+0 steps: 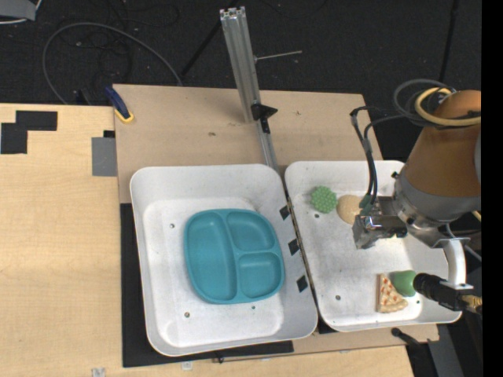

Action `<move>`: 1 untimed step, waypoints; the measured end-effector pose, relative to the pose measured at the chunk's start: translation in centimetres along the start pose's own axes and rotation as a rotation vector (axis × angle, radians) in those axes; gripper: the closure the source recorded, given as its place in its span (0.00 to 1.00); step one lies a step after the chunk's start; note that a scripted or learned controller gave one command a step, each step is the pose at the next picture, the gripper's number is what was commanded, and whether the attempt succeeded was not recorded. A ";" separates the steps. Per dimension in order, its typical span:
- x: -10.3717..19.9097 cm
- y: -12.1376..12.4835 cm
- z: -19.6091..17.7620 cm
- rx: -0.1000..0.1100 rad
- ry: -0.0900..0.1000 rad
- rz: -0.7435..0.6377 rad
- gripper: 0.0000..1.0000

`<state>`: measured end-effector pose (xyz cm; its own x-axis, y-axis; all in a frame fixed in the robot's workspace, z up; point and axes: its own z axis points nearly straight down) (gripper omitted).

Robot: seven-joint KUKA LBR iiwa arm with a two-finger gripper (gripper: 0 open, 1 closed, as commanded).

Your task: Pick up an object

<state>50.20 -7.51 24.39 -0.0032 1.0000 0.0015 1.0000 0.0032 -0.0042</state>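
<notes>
The arm is hanging over the right bin (338,309), its pincer (366,232) poised low just beside a pale round object (347,208), with a green bumpy ball (322,199) next to that. Whether the pincer is released or clenched, I cannot tell. To grasp cleanly, it should be centring over the pale piece, descending straight, avoiding the ball.

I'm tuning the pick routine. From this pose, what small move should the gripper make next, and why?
Probably a short shift toward the left bin, then down: the gripper sits in the right bin, just beside the beige ball, with nothing visibly held. The ball is the nearest thing; the green ball lies beyond it.
</notes>
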 end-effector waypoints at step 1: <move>5.0 1.3 0.7 0.000 0.000 -0.001 1.00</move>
<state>51.52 -2.52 23.72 -0.0046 1.0000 0.0018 1.0000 0.0046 -0.0038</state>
